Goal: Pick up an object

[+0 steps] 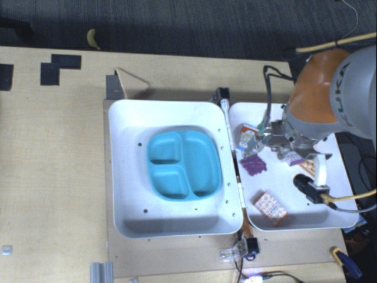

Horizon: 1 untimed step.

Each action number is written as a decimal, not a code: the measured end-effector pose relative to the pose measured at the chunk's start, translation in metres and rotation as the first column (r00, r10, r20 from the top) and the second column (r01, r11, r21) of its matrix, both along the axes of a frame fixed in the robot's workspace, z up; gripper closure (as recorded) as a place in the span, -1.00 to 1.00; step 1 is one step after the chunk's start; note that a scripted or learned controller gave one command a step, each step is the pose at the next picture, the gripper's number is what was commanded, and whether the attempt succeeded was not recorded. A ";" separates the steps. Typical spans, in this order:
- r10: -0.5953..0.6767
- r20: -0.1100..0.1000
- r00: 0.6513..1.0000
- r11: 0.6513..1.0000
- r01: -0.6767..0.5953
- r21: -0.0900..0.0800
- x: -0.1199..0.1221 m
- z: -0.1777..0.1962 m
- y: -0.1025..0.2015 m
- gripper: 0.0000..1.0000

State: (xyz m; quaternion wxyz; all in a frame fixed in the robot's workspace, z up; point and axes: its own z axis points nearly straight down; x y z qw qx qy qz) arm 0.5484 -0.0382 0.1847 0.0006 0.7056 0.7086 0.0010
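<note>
The step in hand looked like the approach: the arm (330, 93) stood over the right bin (339, 220) with the claw (274, 142) low among the things there, and nothing showed as lifted or gripped. Whether the claw was spread or pressed together could not be told, since the wrist hid it from above. 4 things lay in that bin as candidates. A crumpled packet (247, 138) lay just beside the claw on its left, close to the wall shared with the left bin (126, 217), and seemed the nearest target. A purple piece (254, 165) lay near the claw, below and slightly left of it. A wrapper (307, 168) lay below the wrist, partly hidden by the arm. A box (270, 207) sat well apart from the claw, toward the bin's near edge. The left bin held only a blue tray (182, 164), far from the claw and likely not the aim. By my reading, the next move called for settling on 1 thing, probably the packet or the purple piece, centring the claw above it, dropping to the bin floor and closing before any lift. The packet's place against the wall could leave little room on that side, so a slip or a miss seemed a fair risk.
</note>
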 end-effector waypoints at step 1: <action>-0.002 0.004 1.000 1.000 0.002 -0.001 -0.019 -0.098 -0.056 -1.00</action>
